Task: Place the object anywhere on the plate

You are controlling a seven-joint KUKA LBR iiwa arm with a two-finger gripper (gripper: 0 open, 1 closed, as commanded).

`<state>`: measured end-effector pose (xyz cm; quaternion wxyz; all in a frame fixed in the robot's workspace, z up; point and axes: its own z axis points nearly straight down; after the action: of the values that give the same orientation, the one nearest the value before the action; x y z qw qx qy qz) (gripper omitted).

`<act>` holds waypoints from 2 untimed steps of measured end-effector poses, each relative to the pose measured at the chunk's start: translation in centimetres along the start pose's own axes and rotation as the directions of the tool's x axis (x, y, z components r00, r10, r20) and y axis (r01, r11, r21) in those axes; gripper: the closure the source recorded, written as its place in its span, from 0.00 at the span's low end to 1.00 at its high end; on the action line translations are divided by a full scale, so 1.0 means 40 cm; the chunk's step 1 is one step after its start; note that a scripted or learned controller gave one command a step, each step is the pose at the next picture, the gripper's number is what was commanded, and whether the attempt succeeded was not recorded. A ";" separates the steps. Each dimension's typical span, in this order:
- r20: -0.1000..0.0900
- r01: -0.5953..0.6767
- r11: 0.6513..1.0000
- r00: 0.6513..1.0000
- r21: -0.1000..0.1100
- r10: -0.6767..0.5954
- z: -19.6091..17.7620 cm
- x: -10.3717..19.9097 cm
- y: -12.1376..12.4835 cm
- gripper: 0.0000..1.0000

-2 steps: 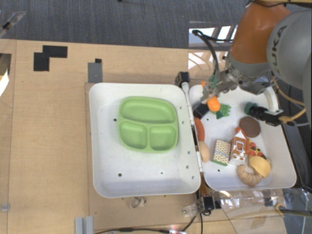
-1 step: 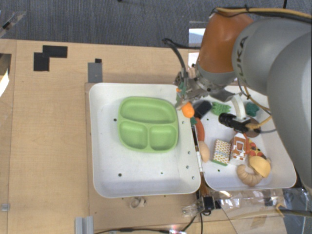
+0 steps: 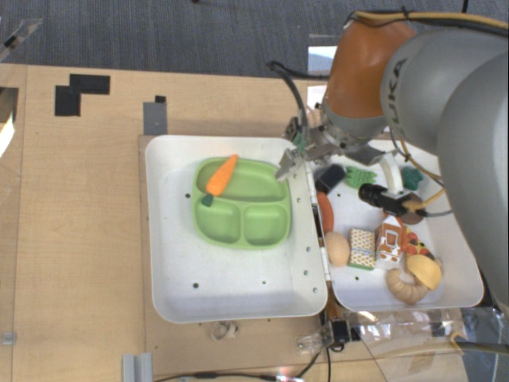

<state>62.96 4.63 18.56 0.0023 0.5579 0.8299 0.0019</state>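
On the grey arm (image 3: 445, 94), letters, perhaps "KUKA", are seen above the green divided plate (image 3: 242, 205); gripper (image 3: 288, 165) state cannot be told; wooden bench (image 3: 71, 237).

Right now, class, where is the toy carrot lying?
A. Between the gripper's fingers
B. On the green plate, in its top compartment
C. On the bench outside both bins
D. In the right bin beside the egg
B: the carrot lies on the green plate in the left bin, across its top compartment, apart from the gripper.
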 end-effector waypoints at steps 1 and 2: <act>0.002 0.005 1.000 1.000 -0.008 -0.005 -0.032 0.001 0.007 1.00; -0.002 0.209 0.978 0.978 0.000 -0.209 0.002 0.143 -0.006 1.00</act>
<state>60.58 9.82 18.49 0.0017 0.4675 0.8840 0.0018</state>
